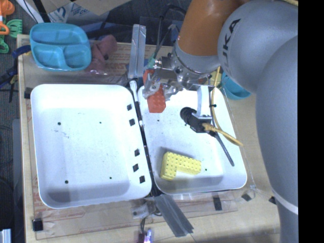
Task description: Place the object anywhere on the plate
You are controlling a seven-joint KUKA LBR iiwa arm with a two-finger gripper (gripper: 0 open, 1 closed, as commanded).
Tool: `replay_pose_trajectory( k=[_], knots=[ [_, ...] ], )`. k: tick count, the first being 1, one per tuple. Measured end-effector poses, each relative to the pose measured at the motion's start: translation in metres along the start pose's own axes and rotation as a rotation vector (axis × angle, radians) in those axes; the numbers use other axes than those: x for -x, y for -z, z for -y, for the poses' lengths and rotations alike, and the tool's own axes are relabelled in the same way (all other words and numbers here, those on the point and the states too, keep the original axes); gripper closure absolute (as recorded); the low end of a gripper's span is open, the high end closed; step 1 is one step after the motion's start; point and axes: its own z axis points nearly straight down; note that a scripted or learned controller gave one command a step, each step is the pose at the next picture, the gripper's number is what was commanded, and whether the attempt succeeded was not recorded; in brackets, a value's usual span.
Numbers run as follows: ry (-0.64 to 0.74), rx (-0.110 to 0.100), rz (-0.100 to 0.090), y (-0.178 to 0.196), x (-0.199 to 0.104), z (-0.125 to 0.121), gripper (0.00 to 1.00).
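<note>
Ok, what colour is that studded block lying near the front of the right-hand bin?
Yellow: the studded block shows clearly in the camera view.

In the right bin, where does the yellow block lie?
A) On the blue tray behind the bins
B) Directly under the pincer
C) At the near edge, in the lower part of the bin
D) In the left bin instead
C: the yellow block lies in the lower part of the right bin, near its front wall, well apart from the pincer, which is at the bin's upper left beside an orange-red object.
</note>
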Motion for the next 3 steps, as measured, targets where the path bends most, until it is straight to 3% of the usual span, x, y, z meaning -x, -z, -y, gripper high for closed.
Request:
replay_pose_trajectory(
  k=[1,3],
  knots=[
    [0.0,-0.002,0.001,0.032,-0.042,-0.067,1.0],
    [0.111,-0.001,0.001,0.072,-0.109,-0.059,1.0]
  ],
)
